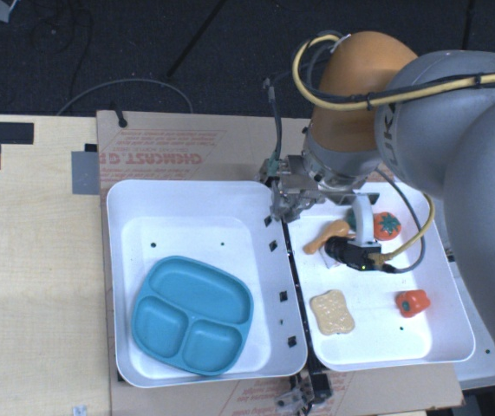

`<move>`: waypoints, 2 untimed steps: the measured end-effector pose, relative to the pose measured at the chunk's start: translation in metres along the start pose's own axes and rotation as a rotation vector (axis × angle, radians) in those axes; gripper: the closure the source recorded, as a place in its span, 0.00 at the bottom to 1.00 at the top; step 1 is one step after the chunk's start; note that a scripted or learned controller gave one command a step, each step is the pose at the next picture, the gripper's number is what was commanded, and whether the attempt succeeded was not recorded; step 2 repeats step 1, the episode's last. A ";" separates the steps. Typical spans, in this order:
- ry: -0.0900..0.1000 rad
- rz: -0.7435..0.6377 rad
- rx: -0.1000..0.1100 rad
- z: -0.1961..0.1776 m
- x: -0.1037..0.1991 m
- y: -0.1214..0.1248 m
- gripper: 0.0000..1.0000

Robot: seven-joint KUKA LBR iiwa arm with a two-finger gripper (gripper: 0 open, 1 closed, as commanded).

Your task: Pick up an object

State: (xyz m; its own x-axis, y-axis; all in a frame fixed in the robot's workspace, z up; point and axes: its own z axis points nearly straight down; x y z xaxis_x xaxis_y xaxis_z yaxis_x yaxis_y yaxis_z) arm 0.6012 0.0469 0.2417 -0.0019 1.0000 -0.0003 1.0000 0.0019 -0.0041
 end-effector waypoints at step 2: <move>0.000 0.000 -0.002 0.014 0.044 0.016 1.00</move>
